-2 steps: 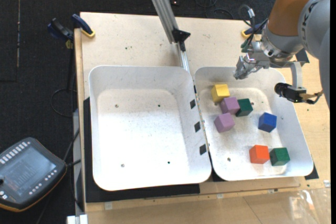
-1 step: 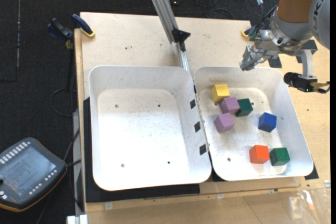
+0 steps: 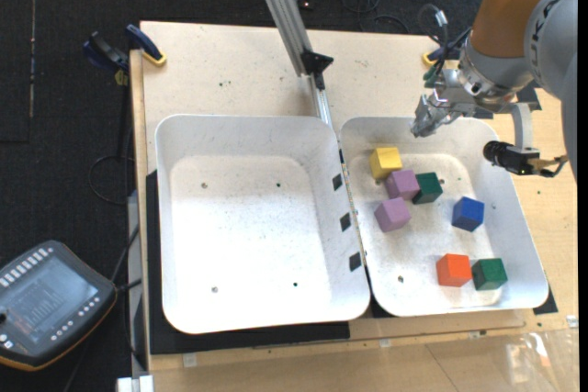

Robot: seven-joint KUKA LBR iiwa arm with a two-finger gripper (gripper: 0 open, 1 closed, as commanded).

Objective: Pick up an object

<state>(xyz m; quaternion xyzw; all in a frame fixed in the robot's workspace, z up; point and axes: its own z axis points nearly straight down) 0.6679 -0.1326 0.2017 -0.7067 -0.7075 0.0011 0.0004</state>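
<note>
- Gripper (image 3: 425, 126) poised over the right bin (image 3: 514, 225), at the bin's 12 o'clock edge.
- Fingers too small and blurred to read: open or closed, cannot tell; nothing visibly between them.
- Yellow block (image 3: 386, 162) at 7 o'clock from gripper, near it.
- Purple blocks (image 3: 401, 184), dark green block (image 3: 427, 187) bunched just below; blue block (image 3: 468, 213), orange block (image 3: 453, 270) further down.

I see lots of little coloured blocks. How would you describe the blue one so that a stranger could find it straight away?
Start at the right-hand white bin, the one that holds the blocks. Look toward its right side, about halfway down, for the blue block. It is the only blue one and sits by itself, apart from the purple and green cluster to its left.
</note>
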